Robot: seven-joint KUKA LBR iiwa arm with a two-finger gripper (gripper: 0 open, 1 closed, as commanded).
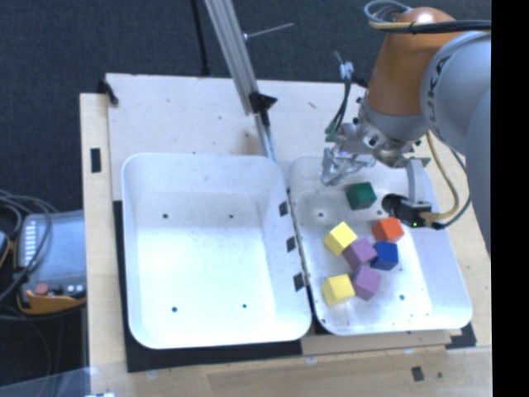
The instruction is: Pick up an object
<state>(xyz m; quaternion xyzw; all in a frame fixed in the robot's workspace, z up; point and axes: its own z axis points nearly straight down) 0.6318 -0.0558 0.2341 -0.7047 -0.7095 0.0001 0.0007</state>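
1. Green, small and square – the green foam cube sits at the far end of the right white bin.
2. The metal gripper hangs just beside it – fingers apart, holding nothing.
3. Nearby lie two yellow cubes, two purple cubes, a blue cube and an orange cube.

Dark carpet floor; pale wooden bench; slanted aluminium post.

You see glossy white plastic bins, matt painted blocks, and a ribbed metal pole.
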